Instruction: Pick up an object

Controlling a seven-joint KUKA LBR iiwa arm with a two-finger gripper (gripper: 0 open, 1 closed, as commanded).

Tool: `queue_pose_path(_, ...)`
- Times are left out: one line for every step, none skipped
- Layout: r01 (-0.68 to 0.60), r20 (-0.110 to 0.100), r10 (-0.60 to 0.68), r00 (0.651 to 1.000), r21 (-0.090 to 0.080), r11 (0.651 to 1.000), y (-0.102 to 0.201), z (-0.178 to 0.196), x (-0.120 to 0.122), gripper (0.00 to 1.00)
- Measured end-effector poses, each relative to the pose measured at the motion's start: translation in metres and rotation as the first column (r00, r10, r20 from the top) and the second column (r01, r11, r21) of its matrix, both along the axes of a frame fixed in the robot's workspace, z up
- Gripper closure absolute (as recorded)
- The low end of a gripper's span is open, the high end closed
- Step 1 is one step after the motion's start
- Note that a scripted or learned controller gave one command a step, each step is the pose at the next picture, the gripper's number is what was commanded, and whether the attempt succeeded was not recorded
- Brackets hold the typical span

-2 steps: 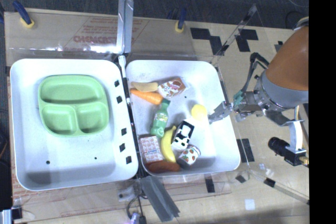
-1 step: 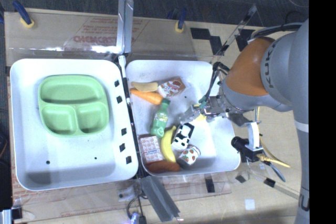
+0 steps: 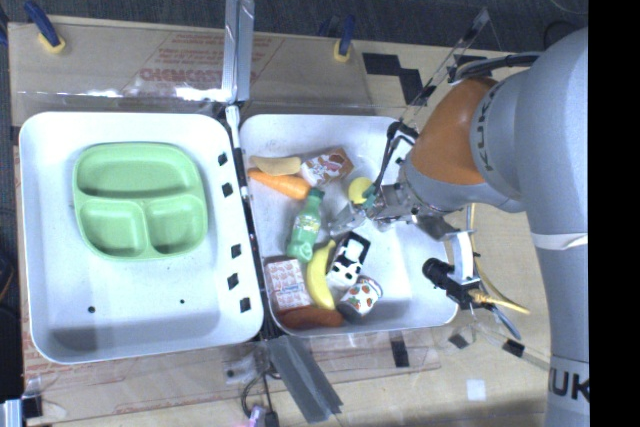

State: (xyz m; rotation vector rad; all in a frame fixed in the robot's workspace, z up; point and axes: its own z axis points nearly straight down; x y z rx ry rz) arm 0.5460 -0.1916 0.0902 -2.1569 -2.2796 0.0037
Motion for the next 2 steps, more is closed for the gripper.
queue_pose_path(-0.001, -0.001, 0.001, 1.0, -0.001, 1.0, -0.0006, 0.0088, 0.0002, 1.0)
queue_pose_path(-0.002, -0.001, 0.002, 1.0, -0.001, 1.0, -0.0006, 0.0088, 0.0002, 0.0)
